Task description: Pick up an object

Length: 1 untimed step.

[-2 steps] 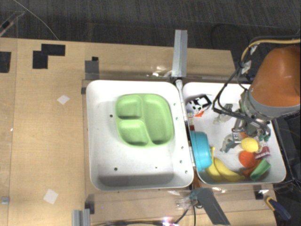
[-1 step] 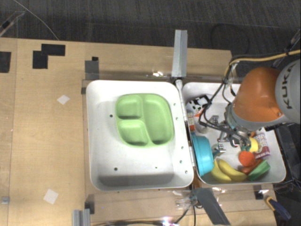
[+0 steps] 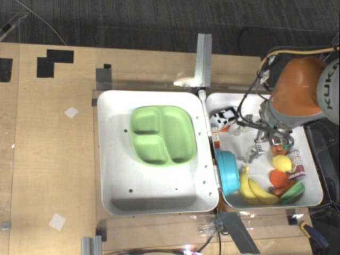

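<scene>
My hand (image 3: 272, 141), grip state I cannot tell, hovers over the lemon (image 3: 282, 163): light, firm, smooth, best pinched across its middle.

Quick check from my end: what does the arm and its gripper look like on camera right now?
The arm is grey with a rounded orange band above the wrist and part of the dark KUKA lettering on its grey shell. Thin black cables loop from the wrist, and a yellow cable runs over the top. The gripper is small, bare metal with dark fittings.
</scene>
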Tool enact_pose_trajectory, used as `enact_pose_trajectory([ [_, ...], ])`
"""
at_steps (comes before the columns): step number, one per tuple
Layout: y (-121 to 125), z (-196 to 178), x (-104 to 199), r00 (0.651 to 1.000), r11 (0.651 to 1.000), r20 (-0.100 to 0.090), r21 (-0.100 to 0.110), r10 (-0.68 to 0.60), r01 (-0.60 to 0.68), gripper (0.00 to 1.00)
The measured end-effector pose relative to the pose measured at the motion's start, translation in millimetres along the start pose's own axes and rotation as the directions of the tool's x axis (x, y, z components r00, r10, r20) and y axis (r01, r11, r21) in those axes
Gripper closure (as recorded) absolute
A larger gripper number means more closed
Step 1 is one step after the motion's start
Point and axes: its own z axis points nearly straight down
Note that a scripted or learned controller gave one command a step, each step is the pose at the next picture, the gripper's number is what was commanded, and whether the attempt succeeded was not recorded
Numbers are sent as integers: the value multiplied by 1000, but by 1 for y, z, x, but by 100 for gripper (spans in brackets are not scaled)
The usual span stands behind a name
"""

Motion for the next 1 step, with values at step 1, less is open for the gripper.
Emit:
enact_pose_trajectory([
  [1,26,7,62,1000,1000,5,1,-15,15,0],
])
